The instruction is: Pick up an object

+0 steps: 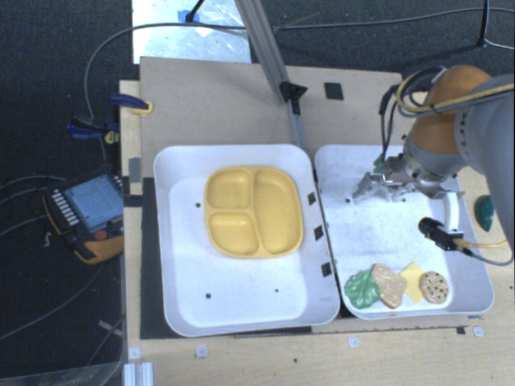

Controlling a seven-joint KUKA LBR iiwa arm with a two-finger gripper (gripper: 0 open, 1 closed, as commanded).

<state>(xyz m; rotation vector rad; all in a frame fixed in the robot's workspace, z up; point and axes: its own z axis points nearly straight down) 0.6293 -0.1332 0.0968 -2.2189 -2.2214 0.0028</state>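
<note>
Camera view: the pincer (pixel 364 190) hangs over the right bin (pixel 338 167), fingers apart, holding nothing. Toy foods sit at that bin's near edge: green leaf (pixel 362 289), toast (pixel 389 284), cheese (pixel 414 280), cookie (pixel 434 286). They look light, thin and stiff; the cookie's opposite rims seem the best place to grip.

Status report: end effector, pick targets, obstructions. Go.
End effector above right bin, far end, nothing between fingers. Four food items clustered at near end, untouched. Yellow tray in left bin. Path unobstructed.
</note>
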